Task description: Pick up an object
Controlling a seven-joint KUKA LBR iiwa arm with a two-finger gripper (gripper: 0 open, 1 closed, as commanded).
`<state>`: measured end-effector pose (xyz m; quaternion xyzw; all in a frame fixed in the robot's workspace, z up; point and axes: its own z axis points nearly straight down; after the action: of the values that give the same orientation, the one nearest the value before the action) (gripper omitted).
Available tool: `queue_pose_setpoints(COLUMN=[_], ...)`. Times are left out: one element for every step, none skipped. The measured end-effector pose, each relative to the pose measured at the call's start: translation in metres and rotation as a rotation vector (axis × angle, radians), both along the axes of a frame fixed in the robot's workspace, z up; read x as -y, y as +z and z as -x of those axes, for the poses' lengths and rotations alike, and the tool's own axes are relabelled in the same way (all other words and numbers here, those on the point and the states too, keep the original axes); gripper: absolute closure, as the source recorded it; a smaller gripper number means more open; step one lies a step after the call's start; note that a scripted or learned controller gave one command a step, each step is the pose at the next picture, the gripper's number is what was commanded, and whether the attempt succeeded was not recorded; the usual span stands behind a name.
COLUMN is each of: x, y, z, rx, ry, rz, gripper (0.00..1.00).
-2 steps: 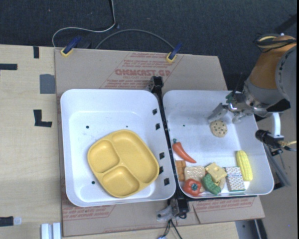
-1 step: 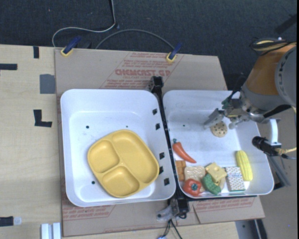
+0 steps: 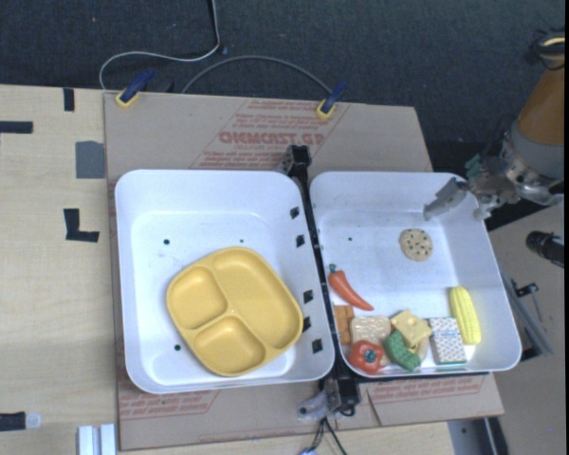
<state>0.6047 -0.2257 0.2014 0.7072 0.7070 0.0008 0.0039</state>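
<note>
The right bin (image 3: 379, 197) holds several small toy foods. A round cookie (image 3: 416, 245) lies alone near the middle. An orange-red carrot (image 3: 349, 290) lies by the left wall, and a yellow corn cob (image 3: 465, 314) by the right wall. Along the front sit a tomato (image 3: 365, 355), a green piece (image 3: 401, 351), a yellow chunk (image 3: 410, 328), a cracker (image 3: 370, 329) and a patterned white box (image 3: 445, 339). My gripper (image 3: 458, 194) hangs over the bin's far right corner, above and to the right of the cookie, with nothing seen in it.
The left bin (image 3: 152, 207) holds a yellow three-compartment plate (image 3: 232, 309). Both bins rest on a cardboard sheet (image 3: 256, 131) held by clamps at the back. A cable (image 3: 209, 27) loops behind it. The arm (image 3: 541, 121) stands at the right edge.
</note>
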Motion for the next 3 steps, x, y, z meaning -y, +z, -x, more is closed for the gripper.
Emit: queue_pose_setpoints(x=[-0.013, -0.009, -0.03], y=[-0.024, -0.075, -0.094], z=[-0.002, -0.013, 0.007], rx=[-0.01, -0.013, -0.011], ry=[0.001, 0.002, 0.001], rz=[-0.004, -0.004, -0.004], gripper=[0.0, 0.0, 0.0])
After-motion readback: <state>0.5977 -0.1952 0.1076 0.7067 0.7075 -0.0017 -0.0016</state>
